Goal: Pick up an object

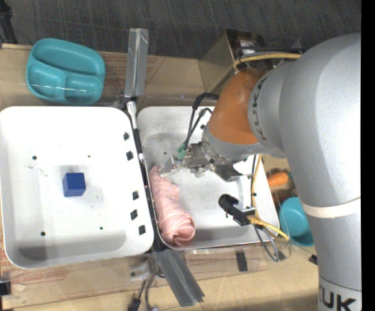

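Pincer (pixel 174 166) low over the right white bin (pixel 174 118); its state cannot be told.
Rolled pink cloth (pixel 170 209) lies just nearer and below; small blue cube (pixel 74 184) sits well left.

Bins (pixel 19 128): smooth white plastic, slightly glossy. Blue cube (pixel 74 184): matt. Pink roll (pixel 170 210): soft, ribbed cloth. Teal tray (pixel 65 70): glossy plastic. Arm (pixel 317 102): smooth grey shell, satin finish. Tabletop (pixel 168 76): bare, matt wood

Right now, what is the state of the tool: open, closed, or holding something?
Tool: cannot be told; it sits in the right bin just above the pink rolled cloth, and nothing is visibly held.
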Robot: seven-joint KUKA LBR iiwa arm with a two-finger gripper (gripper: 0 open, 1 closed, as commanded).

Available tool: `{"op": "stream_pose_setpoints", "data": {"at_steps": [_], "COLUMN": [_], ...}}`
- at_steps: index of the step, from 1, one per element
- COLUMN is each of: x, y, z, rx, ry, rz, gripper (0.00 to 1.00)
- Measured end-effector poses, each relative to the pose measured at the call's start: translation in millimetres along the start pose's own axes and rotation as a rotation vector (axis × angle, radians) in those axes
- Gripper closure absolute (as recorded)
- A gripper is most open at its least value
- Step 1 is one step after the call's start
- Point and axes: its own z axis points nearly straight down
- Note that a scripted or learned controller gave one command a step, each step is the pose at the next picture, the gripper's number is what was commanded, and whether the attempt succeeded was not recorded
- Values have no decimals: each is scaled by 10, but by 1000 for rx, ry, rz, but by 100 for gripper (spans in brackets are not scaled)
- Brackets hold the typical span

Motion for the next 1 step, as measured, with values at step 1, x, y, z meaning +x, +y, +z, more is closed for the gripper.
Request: {"op": "stream_pose_setpoints", "data": {"at_steps": [1], "x": [-154], "y": [1016], "z": [319], "rx": [0], "ry": [1], "rz": [20], "gripper": [0]}}
